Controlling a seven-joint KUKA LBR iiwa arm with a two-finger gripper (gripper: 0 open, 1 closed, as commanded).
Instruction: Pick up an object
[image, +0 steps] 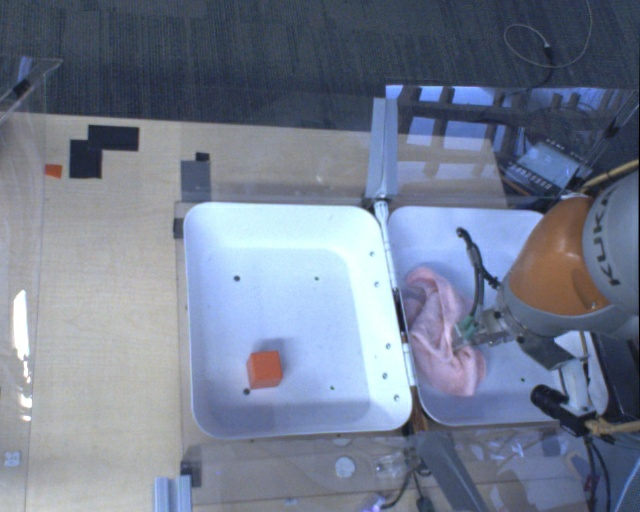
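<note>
Down in the right bin (520, 400), my end effector (466, 335) sits against the crumpled pink cloth (440, 330); I cannot tell how it is set. Over in the left bin (290, 240), an orange block (265, 369) rests near the front-left.

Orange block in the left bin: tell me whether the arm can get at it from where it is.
Probably yes: the orange block sits alone on bare bin floor, nothing over it, though the gripper is over the pink cloth.

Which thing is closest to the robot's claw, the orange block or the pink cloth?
The pink cloth. It lies in the right bin beside the gripper; the orange block sits in the left bin.
</note>
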